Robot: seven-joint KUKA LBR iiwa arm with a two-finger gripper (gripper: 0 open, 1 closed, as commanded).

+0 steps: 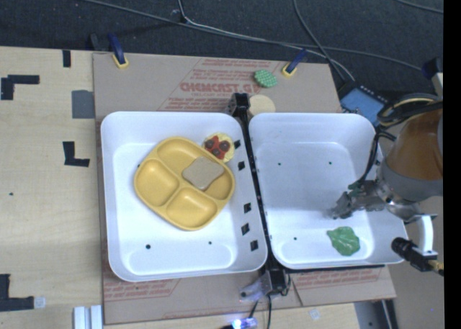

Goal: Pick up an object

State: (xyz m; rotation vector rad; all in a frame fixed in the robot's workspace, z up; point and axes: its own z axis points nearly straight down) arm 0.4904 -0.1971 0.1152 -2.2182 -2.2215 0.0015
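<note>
A small green leafy object (344, 240) lies near the front right corner of the right bin (302, 133). My gripper (347, 207) hangs just above and behind it, low over the bin floor, reaching in from the right. A yellow divided plate (162, 183) rests in the left bin (122, 248) with a tan bread slice (202, 173) on it. A small round item with red pieces (219, 146) sits at the plate's back right edge.
Behind the bins, on the cardboard, lie a green dotted piece (265, 78) and a pale round piece (262, 104). Black clips (247, 209) line the divider between the bins. Cables run across the dark floor at the back.
</note>
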